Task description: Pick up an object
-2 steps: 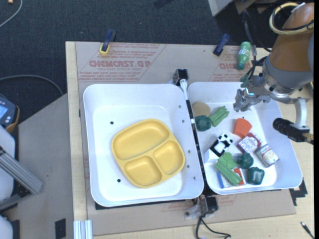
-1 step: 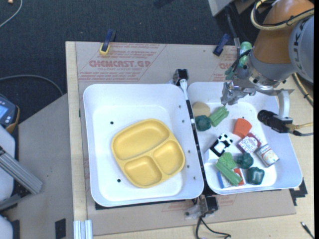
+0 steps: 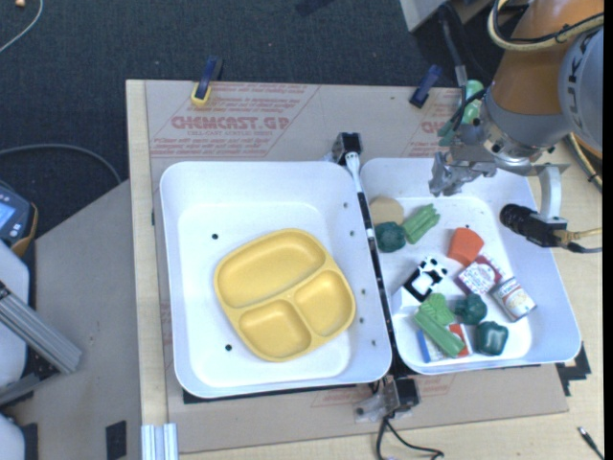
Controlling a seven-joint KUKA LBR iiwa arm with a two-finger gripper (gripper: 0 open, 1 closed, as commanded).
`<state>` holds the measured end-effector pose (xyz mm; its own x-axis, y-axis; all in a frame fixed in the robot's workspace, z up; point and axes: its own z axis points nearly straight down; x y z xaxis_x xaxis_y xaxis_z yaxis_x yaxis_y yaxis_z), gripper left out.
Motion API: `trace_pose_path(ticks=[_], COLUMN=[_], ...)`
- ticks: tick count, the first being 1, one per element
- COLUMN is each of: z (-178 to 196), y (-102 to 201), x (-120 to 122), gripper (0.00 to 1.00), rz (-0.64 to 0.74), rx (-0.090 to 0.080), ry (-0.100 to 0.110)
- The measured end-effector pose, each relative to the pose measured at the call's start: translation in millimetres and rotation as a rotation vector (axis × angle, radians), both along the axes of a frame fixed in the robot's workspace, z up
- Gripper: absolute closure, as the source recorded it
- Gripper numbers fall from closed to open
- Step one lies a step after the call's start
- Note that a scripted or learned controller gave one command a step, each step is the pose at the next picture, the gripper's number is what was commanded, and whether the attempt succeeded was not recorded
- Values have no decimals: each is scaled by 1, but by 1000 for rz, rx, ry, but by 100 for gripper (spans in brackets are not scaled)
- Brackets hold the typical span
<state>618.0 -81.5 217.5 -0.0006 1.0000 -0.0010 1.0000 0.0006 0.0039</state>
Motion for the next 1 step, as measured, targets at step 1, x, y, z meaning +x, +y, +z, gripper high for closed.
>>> trace_pose_path(ticks=[1], z=[-2], y=[2], x=[-8], gripper=[100], rz=[-2], rx=[1], ry=[6])
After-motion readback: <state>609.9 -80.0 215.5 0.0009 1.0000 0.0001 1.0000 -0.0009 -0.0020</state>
